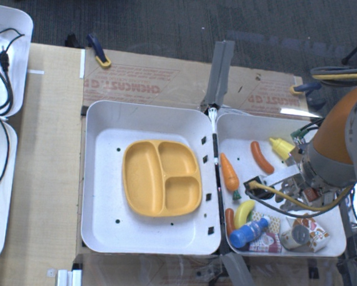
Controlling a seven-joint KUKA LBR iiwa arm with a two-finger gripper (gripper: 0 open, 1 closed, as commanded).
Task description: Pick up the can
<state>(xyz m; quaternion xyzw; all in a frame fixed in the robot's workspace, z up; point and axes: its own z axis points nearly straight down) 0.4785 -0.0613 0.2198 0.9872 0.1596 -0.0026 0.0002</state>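
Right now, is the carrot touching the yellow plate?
Apart. The camera view shows the carrot in the right bin and the yellow plate in the left bin, across the divider.

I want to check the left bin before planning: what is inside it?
Inside the left bin lies one yellow divided plate with three compartments. What is under the plate is covered.

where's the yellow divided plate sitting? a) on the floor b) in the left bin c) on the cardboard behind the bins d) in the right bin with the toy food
b: the yellow divided plate lies flat in the left bin, while the carrot and blue bottle lie in the right bin.
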